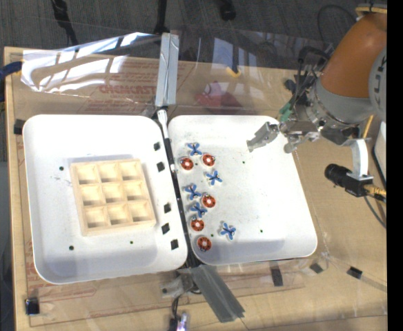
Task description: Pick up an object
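Down front, the glossy white right bin (284, 205) holds small red rings (197, 224) and blue jack-shaped pieces (227, 230), scattered along its left side. Beside it, the left bin (43, 185) carries a pale wooden nine-cell grid tray (113, 194). Farther back, the gripper (274, 135) hangs over the right bin's far edge, metal fingers spread apart, gripping nothing.

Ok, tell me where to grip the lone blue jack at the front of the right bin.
Probably from straight above. The blue jack lies low on the right bin floor, apart from the others; close the fingers across its centre, between the arms.
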Motion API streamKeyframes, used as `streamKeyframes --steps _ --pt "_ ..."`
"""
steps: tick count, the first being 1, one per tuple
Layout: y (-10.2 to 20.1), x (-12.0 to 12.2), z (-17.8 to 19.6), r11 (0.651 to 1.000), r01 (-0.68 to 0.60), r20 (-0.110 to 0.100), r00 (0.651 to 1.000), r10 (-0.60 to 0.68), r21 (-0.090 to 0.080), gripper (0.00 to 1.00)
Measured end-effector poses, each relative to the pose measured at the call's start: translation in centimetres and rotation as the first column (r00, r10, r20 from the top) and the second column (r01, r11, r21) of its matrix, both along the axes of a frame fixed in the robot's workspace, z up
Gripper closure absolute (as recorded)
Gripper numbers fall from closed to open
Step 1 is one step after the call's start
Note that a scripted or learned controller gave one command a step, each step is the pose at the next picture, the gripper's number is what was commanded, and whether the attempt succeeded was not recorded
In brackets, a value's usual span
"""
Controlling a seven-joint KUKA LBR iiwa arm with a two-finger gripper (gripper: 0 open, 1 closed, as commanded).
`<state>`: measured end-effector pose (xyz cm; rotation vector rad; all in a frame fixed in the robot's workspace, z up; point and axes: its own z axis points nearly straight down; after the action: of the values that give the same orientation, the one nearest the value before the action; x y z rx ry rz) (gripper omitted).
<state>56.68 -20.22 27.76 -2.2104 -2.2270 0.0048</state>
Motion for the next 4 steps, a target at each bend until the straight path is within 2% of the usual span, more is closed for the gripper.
streamKeyframes --steps 1,2,3,4 --pt "5.0 2.8 -15.2 0.999 0.035 -0.002 0.999 -0.035 0.0 0.0" --pt "6.4 3.0 -18.4 0.996 -0.088 0.004 0.996 0.088 0.0 0.0" --pt "8.7 7.6 -18.1 0.991 -0.13 0.008 0.992 0.13 -0.019 0.0" --pt "9.2 7.6 -17.2 0.991 -0.137 0.008 0.991 0.137 -0.011 1.0"
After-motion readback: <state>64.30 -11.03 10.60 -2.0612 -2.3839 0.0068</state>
